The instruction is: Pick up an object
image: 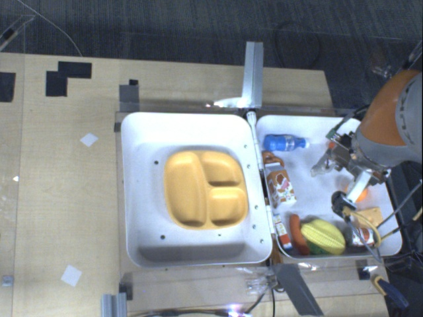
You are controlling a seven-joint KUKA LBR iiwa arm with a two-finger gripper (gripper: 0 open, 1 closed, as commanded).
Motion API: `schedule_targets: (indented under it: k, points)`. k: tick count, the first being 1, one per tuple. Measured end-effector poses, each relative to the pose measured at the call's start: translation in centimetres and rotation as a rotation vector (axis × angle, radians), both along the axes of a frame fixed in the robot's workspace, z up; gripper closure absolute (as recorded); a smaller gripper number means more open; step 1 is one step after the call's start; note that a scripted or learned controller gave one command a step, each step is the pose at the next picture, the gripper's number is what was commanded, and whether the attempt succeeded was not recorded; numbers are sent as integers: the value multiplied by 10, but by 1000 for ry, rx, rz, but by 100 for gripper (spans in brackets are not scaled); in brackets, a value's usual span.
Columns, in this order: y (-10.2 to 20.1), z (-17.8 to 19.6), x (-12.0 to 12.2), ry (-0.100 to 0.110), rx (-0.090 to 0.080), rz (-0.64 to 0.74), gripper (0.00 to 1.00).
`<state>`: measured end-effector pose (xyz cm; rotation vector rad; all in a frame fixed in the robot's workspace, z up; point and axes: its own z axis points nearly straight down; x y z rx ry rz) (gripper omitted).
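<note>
Arm over the right bin, pincer (330, 160) spread and grasping nothing.

Below it lie a blue bottle (284, 142), a brown snack packet (279, 185) and a yellow corn cob (324, 235); the left bin (142, 177) holds a yellow divided tray (205, 189).

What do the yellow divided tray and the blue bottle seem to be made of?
Yellow divided tray: probably moulded plastic, matte, with smooth rounded compartments and one even colour.
Blue bottle: likely plastic, slightly glossy, with a pale cap end; too small to be sure.
</note>
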<state>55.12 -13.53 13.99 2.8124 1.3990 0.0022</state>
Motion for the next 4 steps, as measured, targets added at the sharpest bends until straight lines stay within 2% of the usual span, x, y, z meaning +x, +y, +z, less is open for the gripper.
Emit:
schedule_targets:
  k: [1, 2, 3, 4]
  points:
    - [1, 11, 1, -3, 0, 4, 100]
    - [-47, -50, -15, -9, 0, -151, 100]
    - [-52, 13, 50, -9, -1, -93, 100]
    - [-52, 10, 48, -3, -1, -93, 0]
